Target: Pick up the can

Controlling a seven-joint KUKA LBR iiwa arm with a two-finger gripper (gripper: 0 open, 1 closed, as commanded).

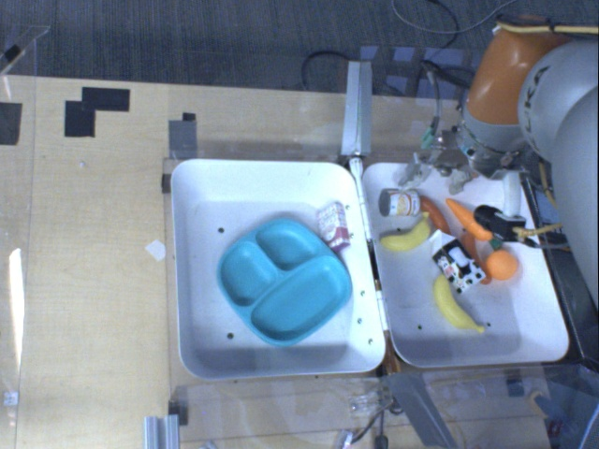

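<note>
A small can (398,202) lies on its side at the far left of the right bin (524,344), its pale label facing up. My gripper (436,164) hangs over the far edge of that bin, just right of and behind the can and not touching it. Its fingers (415,170) stand apart with nothing between them.
Around the can lie two bananas (405,239) (456,305), a carrot (465,218), an orange (503,266) and a black-and-white box (459,262). The left bin (201,251) holds a blue divided plate (285,281) and a red-and-white wrapper (334,224) by the shared wall.
</note>
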